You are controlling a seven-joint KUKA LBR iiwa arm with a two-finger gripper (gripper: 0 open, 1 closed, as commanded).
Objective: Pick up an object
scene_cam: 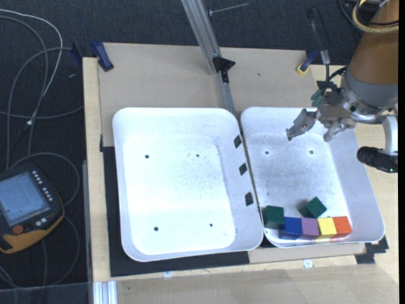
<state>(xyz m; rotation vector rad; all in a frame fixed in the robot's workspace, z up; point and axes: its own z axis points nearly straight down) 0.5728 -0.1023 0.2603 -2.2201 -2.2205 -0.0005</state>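
Free space and obstructions over the two bins. The left bin [177,182] offers an unobstructed floor across its whole extent. In the right bin [297,170], the upper and middle floor is open; a cluster of blocks [307,220] crowds the near edge, packed together against the bin wall, leaving little clearance between neighbours. An aluminium post [201,27] slants over the bench toward the gap between the bins. The gripper [313,126] occupies the right bin's upper right.

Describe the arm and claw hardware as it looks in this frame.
The arm has a broad orange segment with a grey band below it at the wrist. The claw is bare grey metal with two angular fingers. Yellow and dark cables loop above the arm at top right.
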